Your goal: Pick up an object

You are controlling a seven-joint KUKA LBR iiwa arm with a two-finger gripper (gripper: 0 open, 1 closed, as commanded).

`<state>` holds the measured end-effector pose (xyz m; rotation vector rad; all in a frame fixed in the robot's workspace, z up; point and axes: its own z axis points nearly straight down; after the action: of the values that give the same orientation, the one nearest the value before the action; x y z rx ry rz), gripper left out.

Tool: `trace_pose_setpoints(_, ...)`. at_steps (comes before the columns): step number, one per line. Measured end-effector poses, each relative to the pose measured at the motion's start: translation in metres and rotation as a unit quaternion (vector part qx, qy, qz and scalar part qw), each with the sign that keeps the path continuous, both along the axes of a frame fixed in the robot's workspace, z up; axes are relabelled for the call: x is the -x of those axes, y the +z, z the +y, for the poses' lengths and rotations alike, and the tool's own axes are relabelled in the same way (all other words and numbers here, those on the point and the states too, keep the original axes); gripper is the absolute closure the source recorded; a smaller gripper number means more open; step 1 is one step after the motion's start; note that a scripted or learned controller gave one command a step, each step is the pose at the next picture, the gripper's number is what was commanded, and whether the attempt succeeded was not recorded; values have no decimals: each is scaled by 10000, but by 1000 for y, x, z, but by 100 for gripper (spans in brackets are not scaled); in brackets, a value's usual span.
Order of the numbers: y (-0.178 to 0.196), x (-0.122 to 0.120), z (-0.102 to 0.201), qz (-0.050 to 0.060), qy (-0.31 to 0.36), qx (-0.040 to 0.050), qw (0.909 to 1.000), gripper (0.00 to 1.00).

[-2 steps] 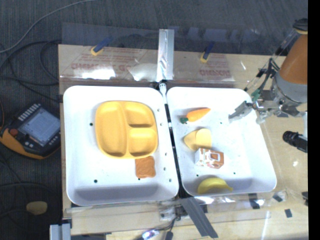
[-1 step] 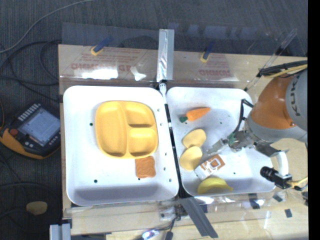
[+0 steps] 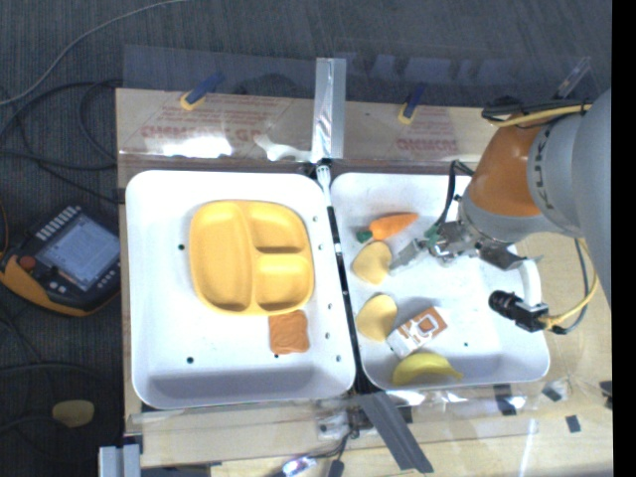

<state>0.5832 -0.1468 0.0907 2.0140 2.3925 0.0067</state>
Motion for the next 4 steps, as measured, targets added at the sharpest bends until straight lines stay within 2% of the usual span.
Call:
trace_pose_setpoints(1,15,-78,19,68,510,-15,9987,0)
trace_pose_setpoints(2,-1,-86,35,37,417,0,9991,0)
trace_pose_setpoints(3,36,-80,12,72,1422,2,9898,0)
trace_pose_setpoints(4,0,-82,38,122,2158,4,9764,0)
